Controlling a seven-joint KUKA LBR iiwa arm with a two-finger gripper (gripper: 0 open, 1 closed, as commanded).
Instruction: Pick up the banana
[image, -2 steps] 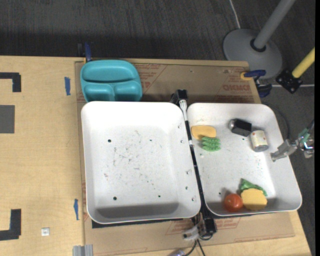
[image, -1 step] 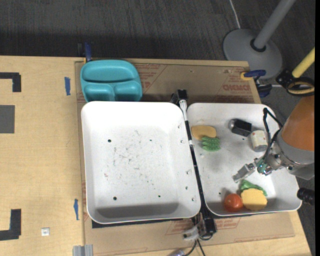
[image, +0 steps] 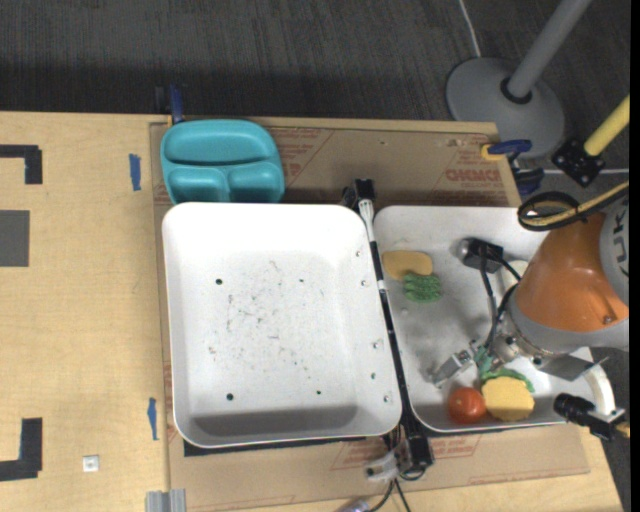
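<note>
Two yellow things lie in the right bin (image: 450, 225), and I cannot tell which is the banana. A pale yellow piece (image: 408, 264) rests near the bin's far left side, touching a green leafy toy (image: 424, 289). A brighter yellow piece (image: 509, 399) sits at the near edge beside a red tomato (image: 466, 404), with something green (image: 499, 378) just behind it. My gripper (image: 455, 364) hangs low over the bin floor, just left of and behind the tomato and the bright yellow piece. The orange band (image: 567, 287) of the arm hides the bin's right part.
The left bin (image: 270, 320) holds only specks of dirt. A teal divided tray (image: 222, 160) stands behind it. Black cables (image: 490, 262) trail across the right bin from the arm. A grey stand base (image: 492, 90) sits beyond the bench.
</note>
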